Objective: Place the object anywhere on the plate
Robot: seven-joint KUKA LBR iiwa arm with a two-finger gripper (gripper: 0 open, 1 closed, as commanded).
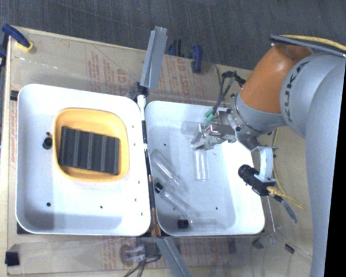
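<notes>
A yellow plate (92,120) with a dark ridged centre lies in the left bin (24,205). Several clear plastic pieces lie in the right bin (247,219): a short tube (201,166) near the middle and a longer clear piece (165,169) towards the left wall. My gripper (202,138) hangs over the right bin's upper middle, just above the short tube. Glare and the transparent plastic hide whether anything is held.
A small black item (182,223) sits near the right bin's front wall. Another small black item (48,142) lies left of the plate in the left bin. Blue clamps (195,56) stand at the bench's back edge.
</notes>
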